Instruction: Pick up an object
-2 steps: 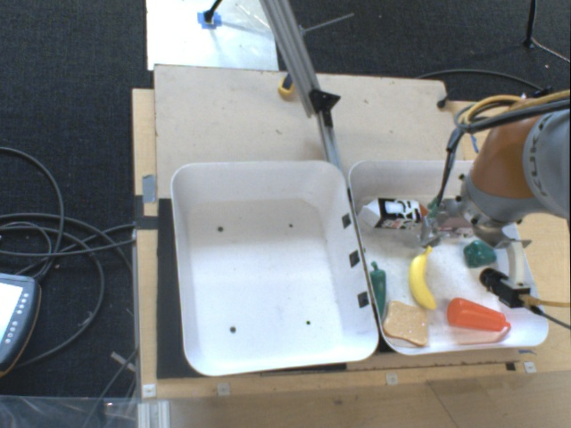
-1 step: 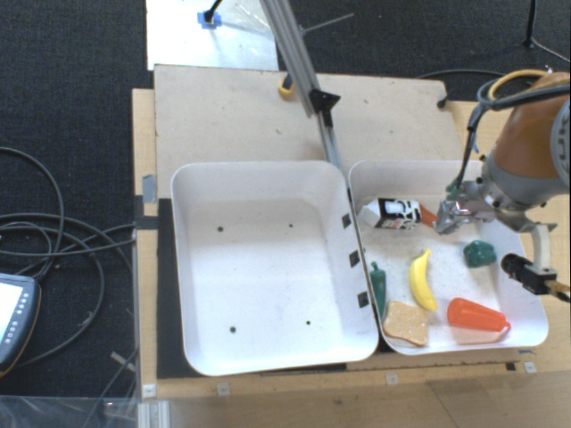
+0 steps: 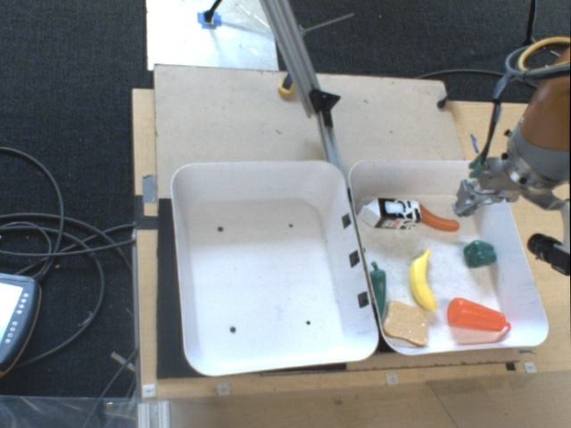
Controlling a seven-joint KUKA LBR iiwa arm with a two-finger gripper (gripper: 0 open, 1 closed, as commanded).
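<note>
The right bin [image 3: 526, 279] holds several toy foods: a black-and-white milk carton [image 3: 393, 212] lying on its side, an orange sausage [image 3: 439, 220] beside it, a yellow banana [image 3: 421, 280], a dark green pepper [image 3: 479, 253], a red-orange pepper [image 3: 475, 317], a slice of bread [image 3: 407, 323] and a green chilli [image 3: 378, 285] along the left wall. My gripper [image 3: 473, 198] hangs over the bin's far right part, just right of the sausage and above the dark green pepper. Nothing shows between its fingers.
The left bin [image 3: 192, 239] stands beside the right one. A slanted metal pole [image 3: 299, 56] crosses the bench behind the bins. Cables and a tablet [image 3: 13, 315] lie on the floor at the left.
</note>
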